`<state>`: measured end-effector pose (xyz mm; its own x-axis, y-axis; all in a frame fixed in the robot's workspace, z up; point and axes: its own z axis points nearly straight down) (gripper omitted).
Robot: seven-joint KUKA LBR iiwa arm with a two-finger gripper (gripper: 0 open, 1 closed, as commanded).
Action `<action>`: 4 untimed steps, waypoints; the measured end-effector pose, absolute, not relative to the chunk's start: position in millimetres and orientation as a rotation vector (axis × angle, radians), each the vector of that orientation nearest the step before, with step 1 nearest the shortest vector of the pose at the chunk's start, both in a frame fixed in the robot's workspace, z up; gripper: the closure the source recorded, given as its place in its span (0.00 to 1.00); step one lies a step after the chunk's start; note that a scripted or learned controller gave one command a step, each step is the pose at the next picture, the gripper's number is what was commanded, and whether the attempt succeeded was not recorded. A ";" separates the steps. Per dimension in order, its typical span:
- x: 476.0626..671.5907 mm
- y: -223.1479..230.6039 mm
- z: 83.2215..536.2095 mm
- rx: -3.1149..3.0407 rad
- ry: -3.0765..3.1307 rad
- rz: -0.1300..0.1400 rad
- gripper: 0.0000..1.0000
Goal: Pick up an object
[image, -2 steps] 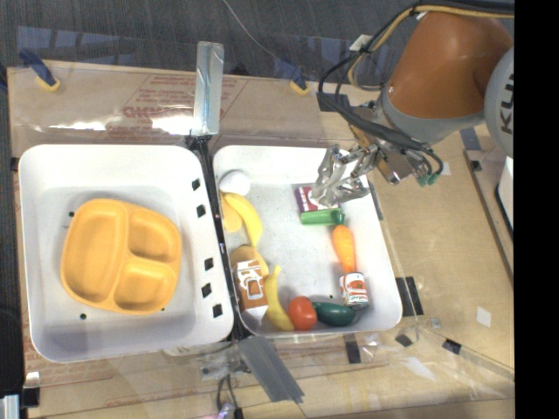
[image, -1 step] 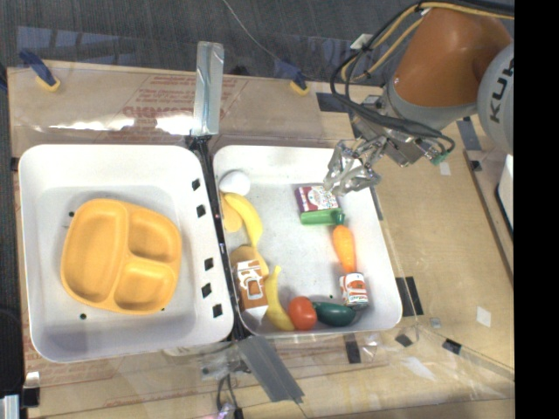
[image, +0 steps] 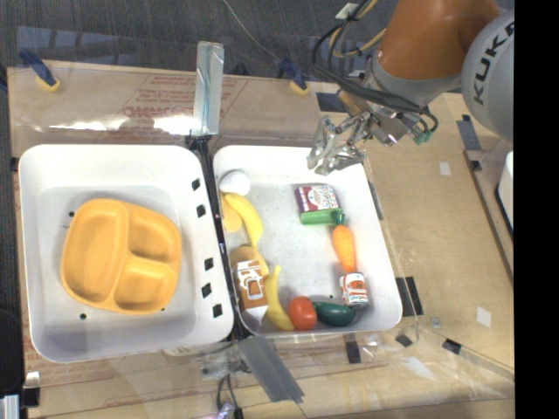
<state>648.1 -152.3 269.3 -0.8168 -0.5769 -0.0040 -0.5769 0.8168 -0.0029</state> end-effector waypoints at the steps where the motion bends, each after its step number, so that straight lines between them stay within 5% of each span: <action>1: 657.8 -198.9 271.9 -1.451 2.781 -0.005 1.00; 2: 657.8 -198.8 272.0 -1.451 2.781 -0.004 0.00; 3: 646.1 -209.7 92.4 -1.467 2.774 -0.002 0.00; 4: 579.6 -209.2 93.0 -1.516 2.750 0.001 0.00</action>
<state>579.6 -209.2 93.0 -0.5340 -0.8455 -0.0016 -0.8455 0.5340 -0.0005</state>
